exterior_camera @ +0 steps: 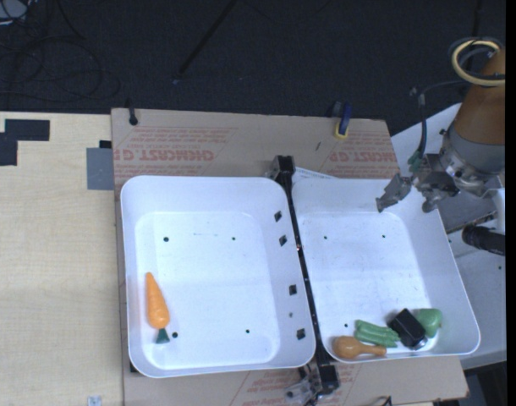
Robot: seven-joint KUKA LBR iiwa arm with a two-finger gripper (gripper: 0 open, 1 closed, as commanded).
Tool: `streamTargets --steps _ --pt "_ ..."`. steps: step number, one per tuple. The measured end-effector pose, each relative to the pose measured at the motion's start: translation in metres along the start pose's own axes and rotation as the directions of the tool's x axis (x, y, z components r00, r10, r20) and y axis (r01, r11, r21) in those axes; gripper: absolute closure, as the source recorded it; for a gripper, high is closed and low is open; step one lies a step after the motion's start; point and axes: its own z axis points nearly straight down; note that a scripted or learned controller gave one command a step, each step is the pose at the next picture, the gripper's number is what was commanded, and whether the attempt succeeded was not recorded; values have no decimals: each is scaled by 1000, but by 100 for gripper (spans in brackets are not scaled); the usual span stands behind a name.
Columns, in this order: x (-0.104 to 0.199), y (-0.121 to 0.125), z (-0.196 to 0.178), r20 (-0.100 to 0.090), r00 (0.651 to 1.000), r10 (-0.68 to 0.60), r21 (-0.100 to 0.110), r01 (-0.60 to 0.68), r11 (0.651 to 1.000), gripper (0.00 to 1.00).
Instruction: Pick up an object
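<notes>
An orange carrot point(156, 302) with a green top lies near the left wall of the left bin point(199, 189). In the right bin point(448, 260), at the near right corner, lie a green vegetable point(376, 332), a black block point(407, 327), a light green piece point(429, 318) and an orange-tan pear-shaped piece point(356, 348). My gripper point(412, 194) hangs over the right bin's far right corner, well away from those objects. Its two fingers are spread apart with nothing between them.
The bins rest on a cardboard sheet point(241, 142) on the bench. A black divider strip point(293, 252) runs between the bins. A blue and yellow clamp point(342, 118) stands on the cardboard's far edge. Cables lie on the dark floor behind.
</notes>
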Motion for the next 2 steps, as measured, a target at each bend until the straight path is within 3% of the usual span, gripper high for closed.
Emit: streamTargets --steps 1,2 --pt "116 24 -155 -2 1000 -13 -17 13 1000 0" --pt "219 -20 -330 -5 1000 -12 -17 12 1000 0"
